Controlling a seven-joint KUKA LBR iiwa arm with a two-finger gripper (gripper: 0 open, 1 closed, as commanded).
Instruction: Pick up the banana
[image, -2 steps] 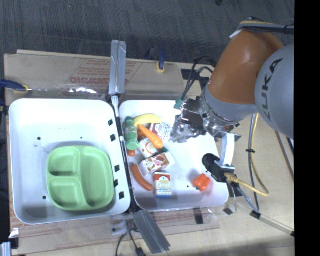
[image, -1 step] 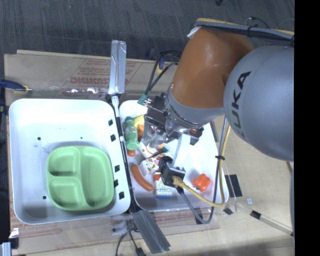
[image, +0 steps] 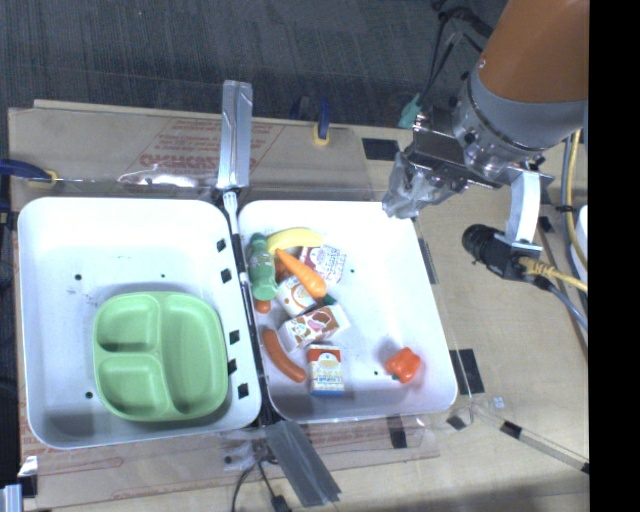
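Banana (image: 293, 238) lies at the upper left of the right-hand bin (image: 425, 310), its long axis running roughly left to right across the frame with a slight curve, the lower edge partly covered by an orange carrot (image: 302, 272) that slants down toward the right. Largest in the picture, the grey arm with its orange band (image: 535, 50) reaches in from the upper right corner. Below it, the left-hand bin (image: 60, 300) carries a green divided plate (image: 160, 355). The right-hand bin holds the clutter: small food cartons (image: 312, 325), a sausage-like piece (image: 283, 357) near the bottom, and an orange-red item (image: 404, 365) at lower right. The gripper (image: 402, 198) hangs over the bin's upper right corner, so the banana lies to its left and slightly lower in the frame, well apart. Whether the gripper is wide or narrow cannot be told here; its tip appears blurred. The coming move likely calls for travel leftward along the bin's top edge.
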